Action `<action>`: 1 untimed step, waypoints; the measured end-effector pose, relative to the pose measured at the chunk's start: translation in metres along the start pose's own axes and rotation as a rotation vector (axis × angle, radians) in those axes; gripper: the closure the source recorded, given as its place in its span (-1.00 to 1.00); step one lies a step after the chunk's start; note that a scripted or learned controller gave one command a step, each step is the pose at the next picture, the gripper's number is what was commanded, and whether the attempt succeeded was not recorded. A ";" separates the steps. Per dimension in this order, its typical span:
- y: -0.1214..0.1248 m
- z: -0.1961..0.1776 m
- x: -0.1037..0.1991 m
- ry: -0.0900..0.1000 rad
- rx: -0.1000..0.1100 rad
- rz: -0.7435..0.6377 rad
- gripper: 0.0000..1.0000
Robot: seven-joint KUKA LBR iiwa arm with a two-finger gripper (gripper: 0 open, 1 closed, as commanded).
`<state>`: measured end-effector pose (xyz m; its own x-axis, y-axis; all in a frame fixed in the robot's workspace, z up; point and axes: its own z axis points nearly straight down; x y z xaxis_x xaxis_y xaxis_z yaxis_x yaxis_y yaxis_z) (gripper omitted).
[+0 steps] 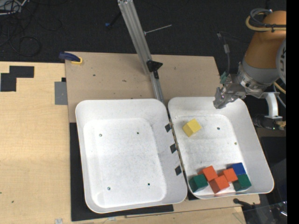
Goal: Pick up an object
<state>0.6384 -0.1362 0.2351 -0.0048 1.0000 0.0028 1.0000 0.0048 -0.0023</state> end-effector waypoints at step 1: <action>-0.012 -0.007 0.046 0.000 0.001 0.001 1.00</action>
